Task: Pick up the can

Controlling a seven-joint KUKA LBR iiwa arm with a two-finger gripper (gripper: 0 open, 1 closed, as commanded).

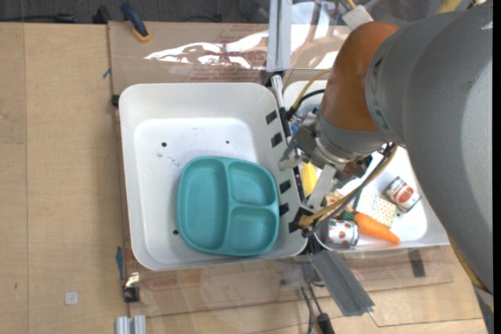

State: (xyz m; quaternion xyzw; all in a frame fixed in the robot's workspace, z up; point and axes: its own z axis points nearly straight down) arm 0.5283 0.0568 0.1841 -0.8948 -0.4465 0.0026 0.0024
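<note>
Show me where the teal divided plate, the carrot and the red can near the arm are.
teal divided plate [228,206]: camera view, on the divider between compartments.
carrot [376,228]: camera view, middle of its orange body.
red can [401,193]: camera view, its side label.

- Nothing readable anywhere, honestly.
- Red-and-white printed label on the can [401,194] in the right bin [415,235], but way too small and blurry to make out any word or brand.
- Same deal with the second can [342,232] near the front edge: some red and green print on white, no legible letters.
- Black square marks along the divider between the bins [279,160], just plain blocks, no numbers or codes readable.
- No print on the teal divided plate [228,206] in the left bin [156,129].
</note>
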